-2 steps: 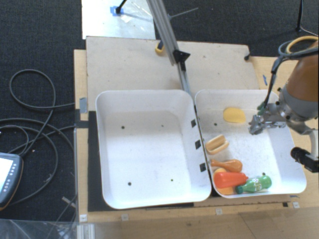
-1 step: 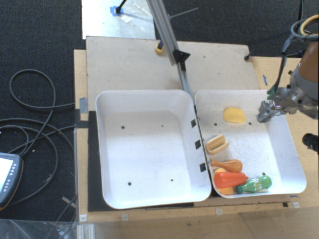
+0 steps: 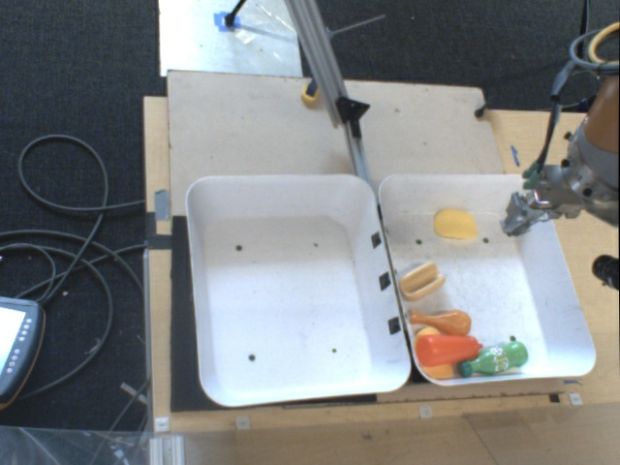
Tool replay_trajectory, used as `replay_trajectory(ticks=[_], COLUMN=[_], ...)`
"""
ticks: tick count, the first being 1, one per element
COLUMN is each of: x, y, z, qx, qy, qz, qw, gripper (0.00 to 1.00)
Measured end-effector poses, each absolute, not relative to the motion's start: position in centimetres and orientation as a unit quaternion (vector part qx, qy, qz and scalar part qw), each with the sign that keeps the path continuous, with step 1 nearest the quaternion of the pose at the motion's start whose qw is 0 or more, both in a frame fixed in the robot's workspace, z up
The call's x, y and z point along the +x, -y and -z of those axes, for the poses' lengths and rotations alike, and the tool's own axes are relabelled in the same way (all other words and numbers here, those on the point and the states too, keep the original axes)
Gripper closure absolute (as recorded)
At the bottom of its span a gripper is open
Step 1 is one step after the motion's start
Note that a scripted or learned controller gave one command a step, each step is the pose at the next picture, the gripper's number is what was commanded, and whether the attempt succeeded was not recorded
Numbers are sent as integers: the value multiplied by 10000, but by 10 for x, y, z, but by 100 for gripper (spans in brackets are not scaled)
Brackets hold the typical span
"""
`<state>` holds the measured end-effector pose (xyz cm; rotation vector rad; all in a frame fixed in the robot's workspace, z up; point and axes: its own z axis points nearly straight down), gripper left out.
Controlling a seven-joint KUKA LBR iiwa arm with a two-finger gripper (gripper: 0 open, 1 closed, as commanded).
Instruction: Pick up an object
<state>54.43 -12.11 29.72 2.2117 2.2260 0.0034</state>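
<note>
- The hand (image 3: pixel 515 217) hovers over the right bin's (image 3: pixel 572 298) far right edge; whether it is apart or together, I cannot tell.
- A yellow round piece (image 3: pixel 454 224) lies just left of it.
- A hot dog (image 3: pixel 422 279), drumstick (image 3: pixel 444 321), orange piece (image 3: pixel 446 349) and green bottle (image 3: pixel 496 358) cluster at the near end.

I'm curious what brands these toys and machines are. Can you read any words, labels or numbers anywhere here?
No text is readable.
Green bottle: its pale label is too blurred to read.
Screen device at the left edge: display too small to read.

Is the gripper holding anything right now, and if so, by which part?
Nothing is held. The gripper hangs over the right bin's far right side, apart from the yellow round piece; nothing shows at its tip.
</note>
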Motion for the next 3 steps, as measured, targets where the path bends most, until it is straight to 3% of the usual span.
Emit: replay_trajectory(ticks=[3], x=[597], y=[-28], z=[-264], qx=[7036], qy=[-7106], qz=[-14], qw=[4], gripper=[100])
